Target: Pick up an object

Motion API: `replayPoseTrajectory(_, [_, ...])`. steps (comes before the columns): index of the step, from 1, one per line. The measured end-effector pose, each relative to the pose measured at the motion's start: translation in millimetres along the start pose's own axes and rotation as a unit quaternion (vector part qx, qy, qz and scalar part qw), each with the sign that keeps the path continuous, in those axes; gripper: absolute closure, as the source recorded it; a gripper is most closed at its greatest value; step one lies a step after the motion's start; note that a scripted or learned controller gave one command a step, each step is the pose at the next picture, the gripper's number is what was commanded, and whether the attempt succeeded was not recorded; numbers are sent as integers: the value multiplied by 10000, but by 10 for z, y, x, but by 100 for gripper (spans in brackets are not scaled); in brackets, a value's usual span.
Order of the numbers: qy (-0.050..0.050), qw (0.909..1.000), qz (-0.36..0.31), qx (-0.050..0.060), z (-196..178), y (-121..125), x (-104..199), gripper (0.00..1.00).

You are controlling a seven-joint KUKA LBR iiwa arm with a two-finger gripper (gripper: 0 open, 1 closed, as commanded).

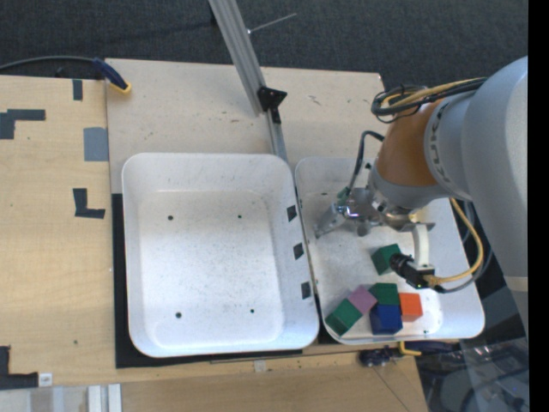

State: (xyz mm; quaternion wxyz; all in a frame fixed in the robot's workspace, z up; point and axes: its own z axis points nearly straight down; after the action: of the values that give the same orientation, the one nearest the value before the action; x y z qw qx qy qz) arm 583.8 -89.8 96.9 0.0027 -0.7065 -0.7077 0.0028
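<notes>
The grey arm [480, 136] reaches in from the right, its orange band [403, 157] above the wrist, and covers much of the right bin [322, 178]. The pincer [330, 221] hangs over the upper left part of that bin, close to the shared edge with the left bin [206, 256]. Its metal tips are small and blurred against the white floor, so I cannot tell whether they are apart or together, and no block can be made out between them.

The blocks sit in the lower part of the right bin, apart from the pincer. A dark green block [386, 257] lies just below the wrist, partly hidden by a black cable [416, 273]. Lower down is a tight cluster of 5: a green block [344, 316], a purple block [362, 299], another green block [384, 293], a blue block [386, 318] and an orange block [411, 305]. Their touching edges are hard to separate.

A slanted metal pole [240, 41] crosses the table [51, 230] and ends at the bins.
</notes>
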Motion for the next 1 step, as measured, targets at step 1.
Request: replayPoseTrajectory(1, [3,10000,-3,-23,-133,13,3,100])
